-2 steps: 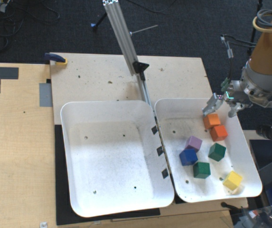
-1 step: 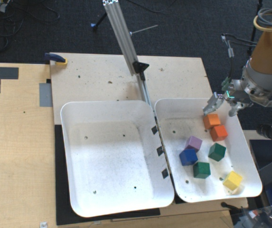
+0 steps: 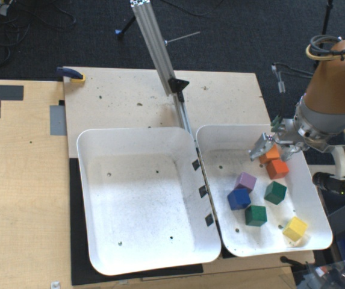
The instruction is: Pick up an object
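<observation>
— Dark floor with cables lies behind the wooden bench; what is the arm doing at the right bin (image 3: 317,239)?

— Its gripper (image 3: 273,149) hangs low over the bin's upper right part. The metal fingers (image 3: 260,149) reach down beside an orange block (image 3: 272,154), with a red-orange cube (image 3: 277,168) just below. How far apart they stand I cannot tell, and no block is plainly between them.

— So nothing is picked up yet?

— I judge not: every block looks to rest on the bin floor. A grasp and a lift remain.

— What else is in reach?

— A purple cube (image 3: 246,181) touches a blue cube (image 3: 239,198); two green cubes (image 3: 275,192) and (image 3: 256,215) lie near; a yellow cube (image 3: 295,229) sits by the lower right rim. The left bin (image 3: 100,138) lies beside it.
</observation>
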`<state>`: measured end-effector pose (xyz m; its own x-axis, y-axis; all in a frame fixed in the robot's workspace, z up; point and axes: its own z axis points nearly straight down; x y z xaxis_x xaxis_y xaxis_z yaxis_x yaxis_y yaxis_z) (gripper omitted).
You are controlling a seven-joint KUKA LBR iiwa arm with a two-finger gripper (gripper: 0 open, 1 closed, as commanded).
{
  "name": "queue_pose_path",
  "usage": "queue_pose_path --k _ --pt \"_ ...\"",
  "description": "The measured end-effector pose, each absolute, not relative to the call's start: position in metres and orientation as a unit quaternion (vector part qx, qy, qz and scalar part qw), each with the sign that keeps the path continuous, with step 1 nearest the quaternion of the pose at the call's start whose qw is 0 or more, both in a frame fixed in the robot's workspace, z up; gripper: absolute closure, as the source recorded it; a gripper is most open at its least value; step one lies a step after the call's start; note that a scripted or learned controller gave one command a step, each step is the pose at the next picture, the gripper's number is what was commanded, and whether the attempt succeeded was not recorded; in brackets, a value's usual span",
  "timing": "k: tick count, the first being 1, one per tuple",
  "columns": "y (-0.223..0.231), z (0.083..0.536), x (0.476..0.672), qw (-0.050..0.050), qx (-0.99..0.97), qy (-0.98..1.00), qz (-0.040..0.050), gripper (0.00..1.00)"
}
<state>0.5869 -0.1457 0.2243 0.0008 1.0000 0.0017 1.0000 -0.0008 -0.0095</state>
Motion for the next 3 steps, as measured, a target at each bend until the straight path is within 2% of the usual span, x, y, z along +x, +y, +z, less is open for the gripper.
queue_pose_path --k 1,2,3 --pt "-0.138 0.162 0.589 0.004 -0.708 -0.706 0.0026 0.0" --pt "-0.142 0.1 0.581 0.004 -0.708 -0.707 0.0029 0.0" --pt "-0.145 0.113 0.583 0.002 -0.711 -0.703 0.0013 1.0"
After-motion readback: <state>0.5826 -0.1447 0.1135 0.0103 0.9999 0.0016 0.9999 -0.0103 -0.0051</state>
